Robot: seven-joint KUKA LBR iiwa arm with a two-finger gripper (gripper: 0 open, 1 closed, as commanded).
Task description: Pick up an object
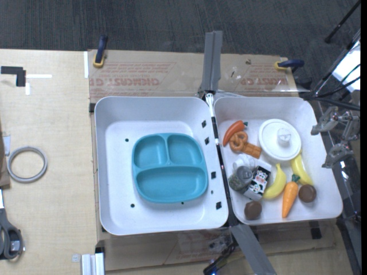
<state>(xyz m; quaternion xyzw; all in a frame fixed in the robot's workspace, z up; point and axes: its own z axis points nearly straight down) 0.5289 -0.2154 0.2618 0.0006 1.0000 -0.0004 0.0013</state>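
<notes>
White right bin (312,116) holds the pick candidates, packed tight: banana (277,183), carrot (289,196) and round white lid (280,139) touch or nearly touch. The gripper (334,137) looks parked over that bin's right rim; can't tell if it's open or closed. Risks: a descent clips a neighbour, grabs two items, or slips off the curved banana. The carrot's free end looks safest.

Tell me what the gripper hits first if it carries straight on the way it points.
Probably the white round lid, if the gripper points left across the right bin; its height and tilt are unclear.
</notes>
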